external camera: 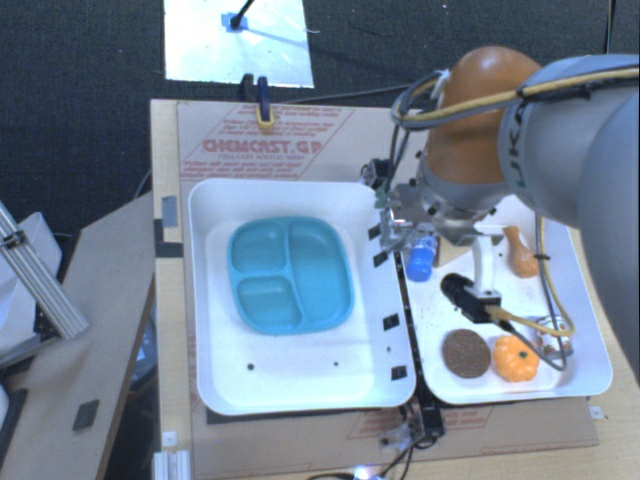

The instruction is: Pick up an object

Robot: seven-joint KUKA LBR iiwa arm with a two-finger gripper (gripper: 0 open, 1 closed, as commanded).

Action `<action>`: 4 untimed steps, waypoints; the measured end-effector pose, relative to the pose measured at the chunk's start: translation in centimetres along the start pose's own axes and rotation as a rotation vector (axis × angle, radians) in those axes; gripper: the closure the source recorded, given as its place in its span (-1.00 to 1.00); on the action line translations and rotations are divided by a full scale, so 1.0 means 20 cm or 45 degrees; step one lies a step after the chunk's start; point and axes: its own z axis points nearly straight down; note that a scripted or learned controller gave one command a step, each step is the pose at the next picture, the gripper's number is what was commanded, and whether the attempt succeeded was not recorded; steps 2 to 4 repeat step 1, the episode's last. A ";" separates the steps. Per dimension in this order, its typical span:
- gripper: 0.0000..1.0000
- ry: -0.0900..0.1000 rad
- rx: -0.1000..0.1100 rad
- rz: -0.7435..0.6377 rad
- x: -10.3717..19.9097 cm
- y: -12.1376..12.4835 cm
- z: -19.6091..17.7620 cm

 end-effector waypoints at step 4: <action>1.00 0.001 -0.001 -0.001 0.28 -0.11 -0.05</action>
